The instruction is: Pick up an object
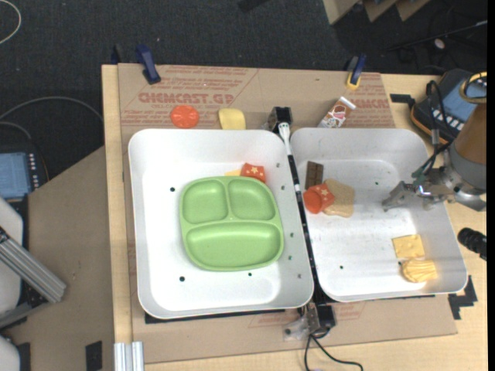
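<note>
Yellow pieces hug right bin's near edge — pincer over bare floor.

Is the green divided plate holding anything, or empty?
Empty. All three compartments of the green divided plate show bare green; the red block lies beside its far rim, in the left bin.

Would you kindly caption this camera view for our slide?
Gripper poised over right bin of toy food; green divided plate in left bin.
</note>
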`<state>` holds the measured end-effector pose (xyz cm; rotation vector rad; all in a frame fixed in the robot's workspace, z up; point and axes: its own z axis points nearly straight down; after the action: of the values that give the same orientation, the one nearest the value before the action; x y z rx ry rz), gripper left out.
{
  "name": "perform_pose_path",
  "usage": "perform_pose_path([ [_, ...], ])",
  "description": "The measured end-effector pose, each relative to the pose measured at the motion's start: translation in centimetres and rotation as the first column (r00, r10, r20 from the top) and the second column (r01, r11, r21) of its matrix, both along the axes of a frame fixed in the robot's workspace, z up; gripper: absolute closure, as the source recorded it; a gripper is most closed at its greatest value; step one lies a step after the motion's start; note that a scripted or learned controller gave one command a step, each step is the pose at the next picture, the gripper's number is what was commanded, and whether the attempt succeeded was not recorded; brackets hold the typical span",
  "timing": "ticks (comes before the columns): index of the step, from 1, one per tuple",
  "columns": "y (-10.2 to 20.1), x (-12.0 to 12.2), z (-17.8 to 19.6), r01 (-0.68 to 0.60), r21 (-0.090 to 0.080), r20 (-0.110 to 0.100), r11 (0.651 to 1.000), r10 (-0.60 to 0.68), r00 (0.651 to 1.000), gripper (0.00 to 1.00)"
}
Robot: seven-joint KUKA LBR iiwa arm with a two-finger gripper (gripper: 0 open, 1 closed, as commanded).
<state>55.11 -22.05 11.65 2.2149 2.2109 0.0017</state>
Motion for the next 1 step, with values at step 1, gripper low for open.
perform_pose_path([
  [1,-0.38,6.28,11.49,-0.006,0.0,0.009,1.0,0.006,1.0,0.0],
])
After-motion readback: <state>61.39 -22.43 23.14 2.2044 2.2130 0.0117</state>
